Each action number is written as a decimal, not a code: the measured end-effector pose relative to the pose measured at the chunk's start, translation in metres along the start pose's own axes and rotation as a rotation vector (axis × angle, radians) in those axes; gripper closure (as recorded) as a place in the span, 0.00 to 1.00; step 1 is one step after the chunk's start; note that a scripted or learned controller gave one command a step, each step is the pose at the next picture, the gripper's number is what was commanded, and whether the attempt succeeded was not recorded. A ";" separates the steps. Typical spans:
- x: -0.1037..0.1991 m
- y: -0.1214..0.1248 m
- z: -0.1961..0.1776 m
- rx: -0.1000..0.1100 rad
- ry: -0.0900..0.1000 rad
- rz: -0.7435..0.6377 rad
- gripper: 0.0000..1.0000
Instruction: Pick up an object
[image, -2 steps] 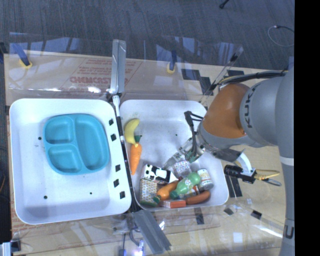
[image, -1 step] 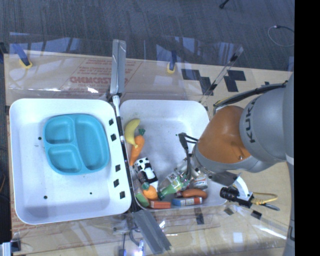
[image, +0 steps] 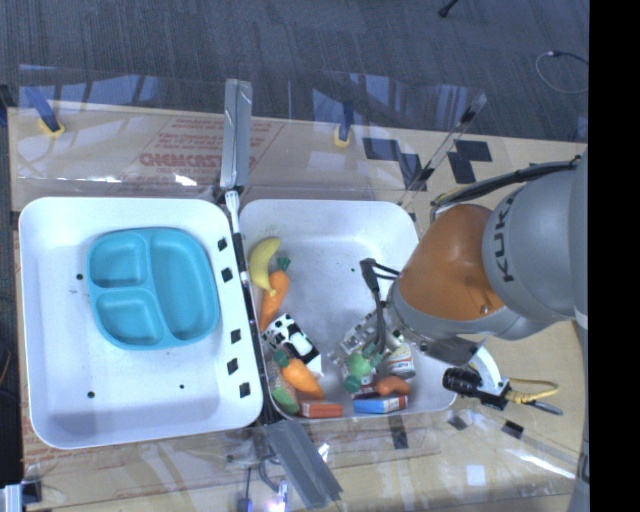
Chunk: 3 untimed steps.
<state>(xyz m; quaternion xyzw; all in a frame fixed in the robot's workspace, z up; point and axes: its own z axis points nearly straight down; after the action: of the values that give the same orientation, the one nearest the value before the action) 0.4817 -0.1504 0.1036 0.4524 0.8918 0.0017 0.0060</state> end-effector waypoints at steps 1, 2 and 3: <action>0.056 0.038 -0.142 0.008 0.008 0.018 1.00; 0.056 0.038 -0.142 0.008 0.008 0.019 0.00; 0.033 0.060 -0.087 0.014 0.012 0.193 0.00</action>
<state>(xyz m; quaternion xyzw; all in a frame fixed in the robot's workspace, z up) 0.5096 -0.0878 0.1907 0.5361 0.8441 -0.0011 -0.0025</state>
